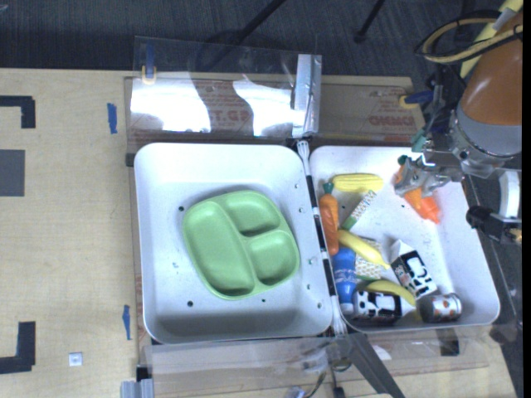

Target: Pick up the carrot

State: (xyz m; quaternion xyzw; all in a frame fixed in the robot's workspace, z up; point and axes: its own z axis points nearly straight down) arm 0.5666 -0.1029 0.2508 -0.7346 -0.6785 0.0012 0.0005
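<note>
The carrot [330, 220], orange with a green top, lies lengthwise against the left wall of the right bin [465, 247], its top pointing to the back. My gripper [415, 175] hangs over the back right part of that bin, well to the right of the carrot and apart from it. A small orange object [426, 207] sits right at the gripper's lower end. The view does not show whether the gripper holds it.
A corn cob [357, 182] lies behind the carrot. A banana [362, 245], a blue bottle [344, 270], a black-and-white can [413, 274], a cow-patterned toy [378, 304] and a silver can [440, 307] crowd the bin's front. The left bin [158, 189] holds a green divided plate [241, 243].
</note>
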